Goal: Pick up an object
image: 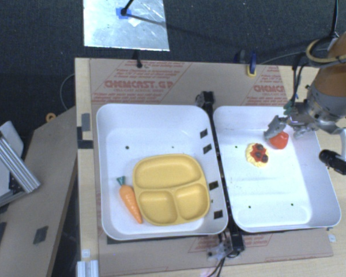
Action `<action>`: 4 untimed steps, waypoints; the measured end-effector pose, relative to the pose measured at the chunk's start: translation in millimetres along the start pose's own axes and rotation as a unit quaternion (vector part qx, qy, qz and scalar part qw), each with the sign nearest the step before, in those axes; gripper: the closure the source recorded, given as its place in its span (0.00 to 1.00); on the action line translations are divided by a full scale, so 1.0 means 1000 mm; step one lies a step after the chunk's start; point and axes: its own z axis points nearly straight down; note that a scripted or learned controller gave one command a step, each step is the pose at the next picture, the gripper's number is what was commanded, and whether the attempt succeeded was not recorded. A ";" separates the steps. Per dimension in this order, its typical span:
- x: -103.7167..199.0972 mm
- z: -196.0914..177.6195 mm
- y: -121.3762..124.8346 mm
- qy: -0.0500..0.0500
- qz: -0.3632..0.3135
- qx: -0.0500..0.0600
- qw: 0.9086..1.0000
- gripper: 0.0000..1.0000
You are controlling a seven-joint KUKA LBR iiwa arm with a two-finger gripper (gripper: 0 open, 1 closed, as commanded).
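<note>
Here the desk [161,79] is a pale board with red print, set on dark carpet, and a shiny foil sheet [126,16] lies on the carpet beyond it, far up and left of the tool [282,130]. Two white bins sit side by side on the desk, touching along a black seam. The tool hangs over the upper right part of the right bin [288,212], near that bin's far wall, with the grey arm [334,85] behind it on the right. Whether the tool is spread or pinching cannot be told. A red piece [279,141] sits right at the tool's tip, partly covered by it; a grip on it cannot be confirmed. Just left of and below the tool lies a small yellow item with dark red blobs [257,154]. The bin floor nearer the camera, below the tool, is open white. The left bin [118,126] lies well to the tool's left, holding a yellow tray [170,188] with a carrot [129,201] touching its left edge.
</note>
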 end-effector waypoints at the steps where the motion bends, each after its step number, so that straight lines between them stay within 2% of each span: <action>1: 0.000 -0.008 0.003 -0.001 -0.001 -0.007 1.000 0.00; 2: 0.010 0.047 0.004 -0.001 -0.003 -0.005 1.000 0.00; 3: 0.005 0.107 0.006 -0.001 0.000 -0.005 1.000 0.00; 4: 0.005 0.110 0.007 -0.001 0.000 -0.007 1.000 0.00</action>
